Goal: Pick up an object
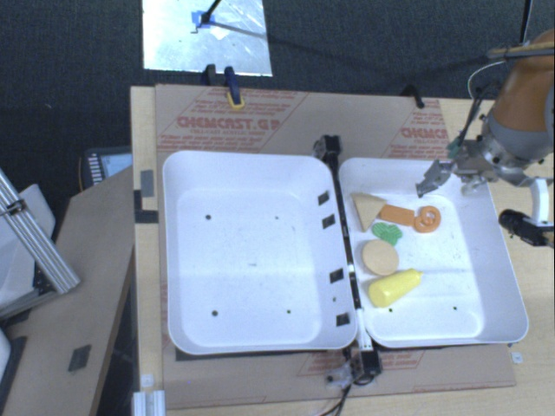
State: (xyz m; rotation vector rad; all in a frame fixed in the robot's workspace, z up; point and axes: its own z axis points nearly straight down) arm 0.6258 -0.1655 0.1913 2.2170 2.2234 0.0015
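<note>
- While the gripper [436, 178] hangs over the far part of the right bin [486, 258], just beyond the cluster of objects, it carries nothing; how far its fingers are parted cannot be told, since they show as a dark blur.
- Any object would satisfy the task, and all candidates lie in the right bin, bunched against its left wall, with the left bin [251, 250] beside it.
- Nearest the gripper is the orange ring [427, 220], which touches an orange flat piece [397, 214]; taking either alone looks awkward, as the fingers would likely nudge the neighbour.
- My judgement is that the yellow rounded piece [394, 286], nearest the camera, is the better target: it has open floor on its right and near sides, though it sits just beside the tan disc [380, 256].
- To do the step well, come down straight, straddle the chosen piece across its narrow width, and close only once the fingertips are low beside it; a flat item such as the tan wedge [368, 208] or the disc may slip from under the tips.
- Watch the divider [338, 232] between the bins: pieces close to it leave little room for a finger on that side.
- Count: two bins, one gripper, six objects — one tan wedge, one orange flat piece, one orange ring, one green leafy piece [387, 231], one tan disc, one yellow rounded piece.
</note>
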